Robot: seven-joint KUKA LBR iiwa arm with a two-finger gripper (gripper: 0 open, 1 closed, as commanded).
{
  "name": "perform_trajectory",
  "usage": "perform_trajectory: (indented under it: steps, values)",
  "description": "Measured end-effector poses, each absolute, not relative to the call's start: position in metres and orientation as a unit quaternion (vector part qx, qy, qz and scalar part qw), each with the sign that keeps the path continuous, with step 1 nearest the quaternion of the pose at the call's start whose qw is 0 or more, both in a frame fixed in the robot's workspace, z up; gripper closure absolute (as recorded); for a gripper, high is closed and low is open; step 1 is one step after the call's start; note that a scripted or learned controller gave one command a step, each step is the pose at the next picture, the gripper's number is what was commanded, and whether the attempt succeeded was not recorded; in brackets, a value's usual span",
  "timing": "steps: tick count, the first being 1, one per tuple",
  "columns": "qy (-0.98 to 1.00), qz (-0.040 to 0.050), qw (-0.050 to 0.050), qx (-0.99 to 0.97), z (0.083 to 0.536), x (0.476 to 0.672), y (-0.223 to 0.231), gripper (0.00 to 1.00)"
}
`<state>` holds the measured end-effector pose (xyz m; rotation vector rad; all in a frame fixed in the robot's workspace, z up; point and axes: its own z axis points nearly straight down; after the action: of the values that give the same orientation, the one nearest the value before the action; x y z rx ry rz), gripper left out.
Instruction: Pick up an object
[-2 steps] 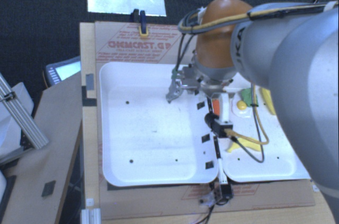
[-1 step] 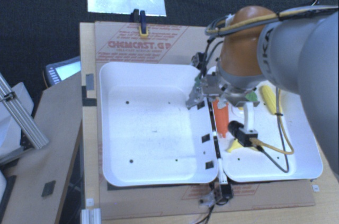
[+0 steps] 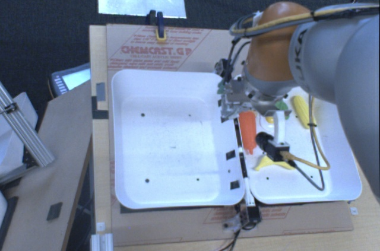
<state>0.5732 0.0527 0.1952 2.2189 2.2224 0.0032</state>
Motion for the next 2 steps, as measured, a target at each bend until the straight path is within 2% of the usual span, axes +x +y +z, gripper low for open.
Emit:
perform_trajectory:
  steps: [1, 2]
  values:
    - [0.709, 0.0056, 0.004, 0.705, 0.321, 0.563, 0.075, 1.00]
    - [0.711, 0.0034, 0.001, 0.703, 0.363, 0.549, 0.134, 1.00]
